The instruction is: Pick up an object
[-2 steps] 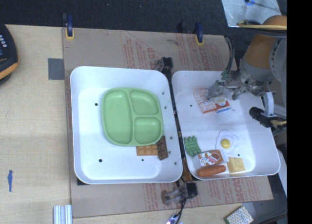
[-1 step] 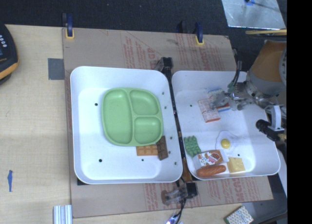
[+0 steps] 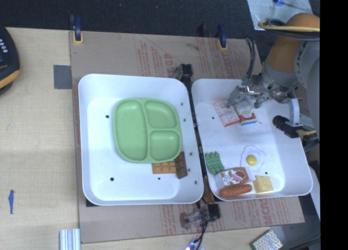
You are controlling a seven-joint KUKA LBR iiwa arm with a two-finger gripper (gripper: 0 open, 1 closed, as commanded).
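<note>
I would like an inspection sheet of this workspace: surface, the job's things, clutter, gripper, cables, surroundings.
Surface: cardboard sheet clamped on a wooden bench, bearing the left bin and the right bin.
Job's things: in the left bin, a green divided plate and brown waffle pieces. In the right bin, a small carton, fried egg, green piece, sausage, cheese slice.
Clutter: nothing seen.
Gripper: the gripper is over the carton at the right bin's far end; finger state unclear.
Cables: a dark cable by the wrist.
Surroundings: dark floor, blue clamps.
</note>
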